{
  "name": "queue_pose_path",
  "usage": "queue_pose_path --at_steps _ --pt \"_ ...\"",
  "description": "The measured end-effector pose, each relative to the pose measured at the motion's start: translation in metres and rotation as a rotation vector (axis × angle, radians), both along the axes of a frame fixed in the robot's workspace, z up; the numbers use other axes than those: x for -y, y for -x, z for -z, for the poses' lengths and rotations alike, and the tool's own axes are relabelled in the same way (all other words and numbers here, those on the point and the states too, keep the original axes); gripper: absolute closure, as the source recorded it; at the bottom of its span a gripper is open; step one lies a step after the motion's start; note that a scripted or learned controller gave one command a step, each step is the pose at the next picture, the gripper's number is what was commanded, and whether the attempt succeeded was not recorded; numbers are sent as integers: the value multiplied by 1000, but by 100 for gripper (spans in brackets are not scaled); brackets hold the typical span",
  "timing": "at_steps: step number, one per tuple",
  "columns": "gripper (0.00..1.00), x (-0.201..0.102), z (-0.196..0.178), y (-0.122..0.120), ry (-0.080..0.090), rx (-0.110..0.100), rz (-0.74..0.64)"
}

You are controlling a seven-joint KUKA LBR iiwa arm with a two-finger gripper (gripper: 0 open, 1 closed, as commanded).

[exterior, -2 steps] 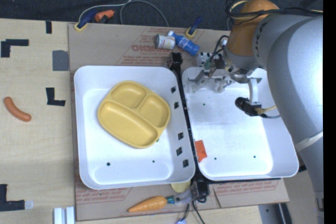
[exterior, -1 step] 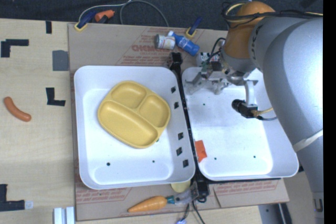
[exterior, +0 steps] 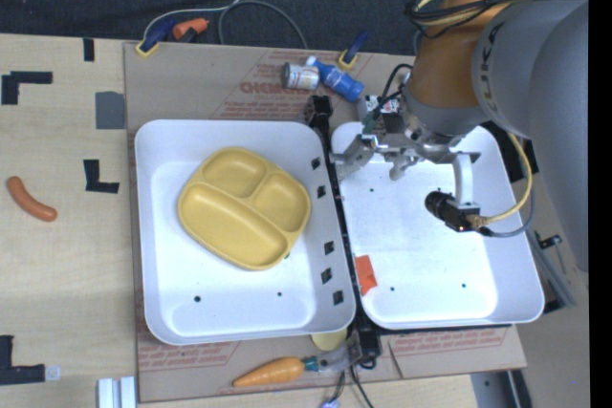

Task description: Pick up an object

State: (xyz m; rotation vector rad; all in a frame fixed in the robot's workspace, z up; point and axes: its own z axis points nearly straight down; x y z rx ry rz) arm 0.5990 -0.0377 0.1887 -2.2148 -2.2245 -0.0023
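A yellow divided plate (exterior: pixel 244 205) lies tilted in the left white bin (exterior: pixel 158 301). My gripper (exterior: pixel 381 158) hangs over the far left part of the right white bin (exterior: pixel 516 301), close to the wall between the two bins. The grey arm with its orange band (exterior: pixel 449 76) covers the gripper from above, so I see nothing held beneath it. The plate is well to the gripper's left, across the divider.
A small orange tag (exterior: pixel 365 274) sits by the divider in the right bin. Outside the bins lie a sausage (exterior: pixel 32 199) at far left, a carrot (exterior: pixel 273 371) at the front, and a blue and white bottle (exterior: pixel 323 76) at the back. A black cable plug (exterior: pixel 448 208) hangs from the arm.
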Motion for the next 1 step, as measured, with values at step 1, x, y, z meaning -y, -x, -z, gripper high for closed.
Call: queue_pose_path --at_steps 1 --pt "0 10 5 71 3 -6 6"
